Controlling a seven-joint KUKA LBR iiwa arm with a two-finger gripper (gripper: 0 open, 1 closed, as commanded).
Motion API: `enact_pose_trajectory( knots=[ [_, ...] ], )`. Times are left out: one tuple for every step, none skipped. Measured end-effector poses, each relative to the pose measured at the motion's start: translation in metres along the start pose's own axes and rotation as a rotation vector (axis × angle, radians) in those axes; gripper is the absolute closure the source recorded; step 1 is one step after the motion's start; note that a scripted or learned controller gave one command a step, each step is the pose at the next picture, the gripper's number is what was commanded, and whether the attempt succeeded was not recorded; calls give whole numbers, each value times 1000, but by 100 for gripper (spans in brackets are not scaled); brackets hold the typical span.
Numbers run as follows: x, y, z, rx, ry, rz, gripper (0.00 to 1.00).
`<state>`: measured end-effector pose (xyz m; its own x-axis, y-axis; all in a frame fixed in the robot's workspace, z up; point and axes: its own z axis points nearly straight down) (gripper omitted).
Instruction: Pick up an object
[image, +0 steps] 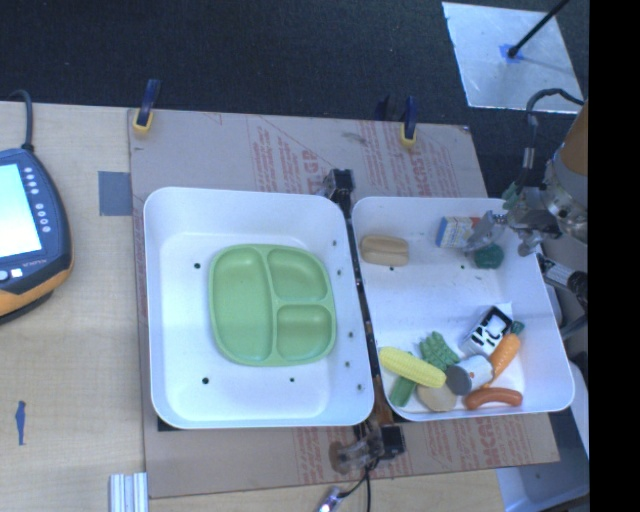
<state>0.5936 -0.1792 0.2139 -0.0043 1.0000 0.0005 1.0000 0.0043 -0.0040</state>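
So far nothing lifted. Claw (497, 232) low in right bin (556, 330) top corner, touching small green thing (489, 256); grip state unclear. Grasp and lift remain.

Pale green divided plastic tray (271, 303) in the white left bin (170, 300). White right bin (420, 215): tan oblong bread roll (384, 249), yellow corn cob (412, 367), orange carrot (504, 356), black-and-white patterned block (490, 328).
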Motion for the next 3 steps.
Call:
enact_pose_trajectory(
  knots=[
    [-33,27,120,4,0,1,0],
    [-33,63,112,-2,0,0,0],
    [-12,63,105,2,2,0,0]
  ],
)
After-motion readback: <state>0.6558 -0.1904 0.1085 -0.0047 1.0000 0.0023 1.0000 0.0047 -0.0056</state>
